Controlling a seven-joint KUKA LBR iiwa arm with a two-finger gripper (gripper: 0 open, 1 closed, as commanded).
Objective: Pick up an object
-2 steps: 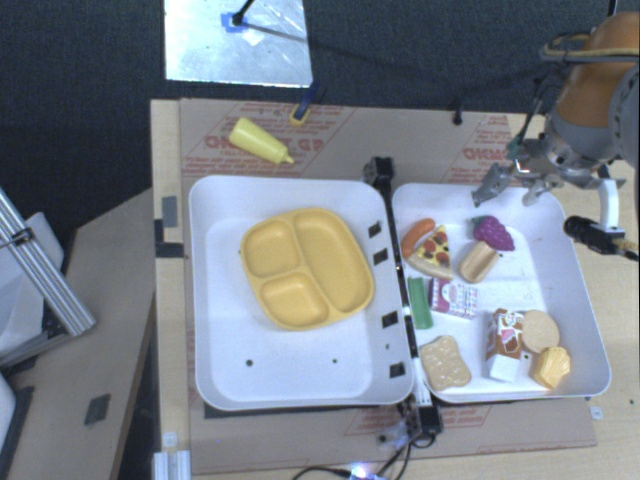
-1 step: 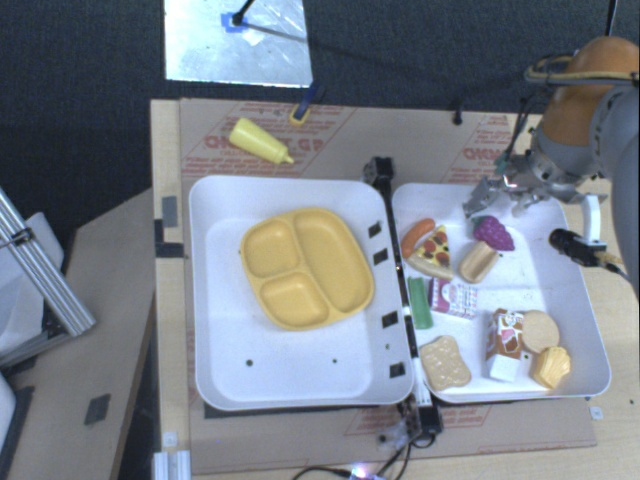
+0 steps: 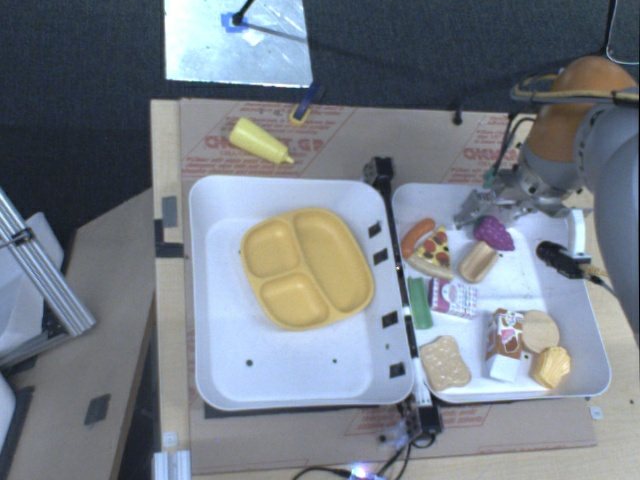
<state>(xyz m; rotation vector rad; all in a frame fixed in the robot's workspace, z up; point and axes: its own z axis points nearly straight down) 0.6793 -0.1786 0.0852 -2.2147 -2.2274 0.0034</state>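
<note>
My gripper [image 3: 492, 211] hangs low over the far end of the right bin [image 3: 590, 343], on the grey arm reaching in from the right. A purple grape bunch [image 3: 494, 234] lies directly below and against it; I cannot tell whether it is gripped. Close by are a tan bun [image 3: 477, 262], a pizza slice [image 3: 432, 254] and a red sausage [image 3: 417, 233].
The right bin also holds a green piece [image 3: 420, 303], a pink packet [image 3: 455, 297], toast [image 3: 444, 361], a small carton [image 3: 505, 344], a round cookie [image 3: 541, 330] and a yellow piece [image 3: 550, 366]. A yellow divided plate [image 3: 305, 266] sits in the left bin [image 3: 215, 348]. A yellow bottle [image 3: 258, 140] lies behind the bins.
</note>
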